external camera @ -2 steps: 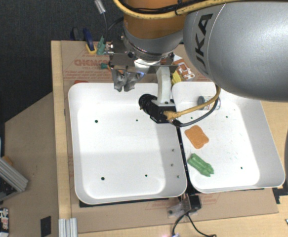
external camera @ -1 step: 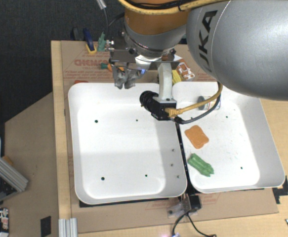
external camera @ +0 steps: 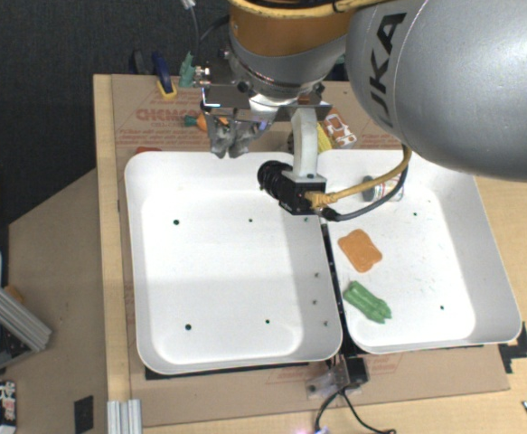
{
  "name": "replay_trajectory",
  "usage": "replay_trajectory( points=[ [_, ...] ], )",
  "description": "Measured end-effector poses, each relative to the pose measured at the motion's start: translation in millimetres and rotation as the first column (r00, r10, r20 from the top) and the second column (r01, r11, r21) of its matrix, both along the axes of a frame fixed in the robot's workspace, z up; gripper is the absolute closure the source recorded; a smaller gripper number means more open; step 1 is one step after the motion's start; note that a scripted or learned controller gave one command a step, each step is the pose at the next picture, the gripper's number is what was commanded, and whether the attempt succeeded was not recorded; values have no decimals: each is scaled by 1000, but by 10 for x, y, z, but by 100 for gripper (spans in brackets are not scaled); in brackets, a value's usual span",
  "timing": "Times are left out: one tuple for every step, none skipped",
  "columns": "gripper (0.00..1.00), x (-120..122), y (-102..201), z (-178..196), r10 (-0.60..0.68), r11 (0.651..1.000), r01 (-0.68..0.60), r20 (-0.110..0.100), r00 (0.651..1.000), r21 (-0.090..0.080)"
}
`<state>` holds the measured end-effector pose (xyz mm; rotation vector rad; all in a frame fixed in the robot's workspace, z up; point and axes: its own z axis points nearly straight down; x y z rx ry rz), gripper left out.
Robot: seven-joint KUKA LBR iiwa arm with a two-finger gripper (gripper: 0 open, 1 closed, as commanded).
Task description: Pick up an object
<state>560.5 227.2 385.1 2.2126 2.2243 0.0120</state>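
Two objects lie in the right-hand bin: an orange, flattish piece with rounded corners near the bin's left wall, and a green, knobbly, elongated piece just below it, lying slantwise toward the bin's lower edge. The two sit close together but apart, with a strip of white floor between them. The left-hand bin shows only its white floor with a few small dark dots. The gripper hangs over the far rim of the left bin, near its upper edge, well apart from both objects; whether it is released or clenched cannot be told from this angle, as the metal parts bunch together below the wrist, and nothing can be seen grasped there. Beside it a pale upright post ends in a black fitting that sits over the seam between the two bins, with a yellow-and-black cable curling from it across the right bin's upper part. The arm, grey with an orange band, fills the upper right of the view. Both bins rest on a brown board with red lettering along its far side.
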Motion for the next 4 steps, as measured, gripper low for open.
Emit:
replay_trajectory(
  points=[
    [100, 3, 5, 105, 1, 1000, -1, 3, 1000, 1],
    [100, 6, 12, 206, 1, 1000, -1, 5, 1000, 1],
    [100, 10, 19, 312, 3, 1000, -3, 8, 1000, 2],
    [100, 13, 27, 418, 4, 1000, -4, 11, 1000, 3]
  ],
)
